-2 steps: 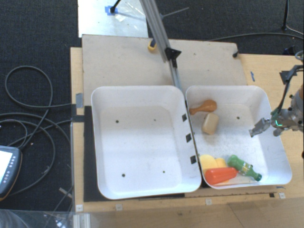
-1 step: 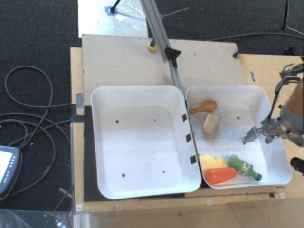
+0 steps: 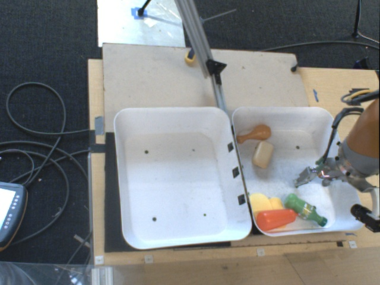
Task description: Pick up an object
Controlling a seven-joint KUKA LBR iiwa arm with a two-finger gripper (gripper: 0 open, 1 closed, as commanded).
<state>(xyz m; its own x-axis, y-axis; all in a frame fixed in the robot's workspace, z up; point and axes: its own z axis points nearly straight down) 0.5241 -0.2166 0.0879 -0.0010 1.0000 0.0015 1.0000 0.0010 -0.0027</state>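
Note:
In the right bin (image 3: 284, 116) lie a brown drumstick-shaped toy (image 3: 254, 134), a beige block (image 3: 263, 154), a yellow piece (image 3: 265, 203), a red-orange carrot-like toy (image 3: 275, 219) and a green bottle (image 3: 305, 209). My gripper (image 3: 309, 176) hangs low over the bin's right half, its metal fingers pointing left, just above and right of the green bottle. Nothing shows between the fingers. The orange-banded wrist (image 3: 363, 136) rises behind it at the right edge.
The left bin (image 3: 172, 177) sits beside the right one, sharing a clipped rim (image 3: 236, 171). A slanted grey pole (image 3: 199, 37) crosses the board behind the bins. Cables and a tablet (image 3: 10, 209) lie on the floor at left.

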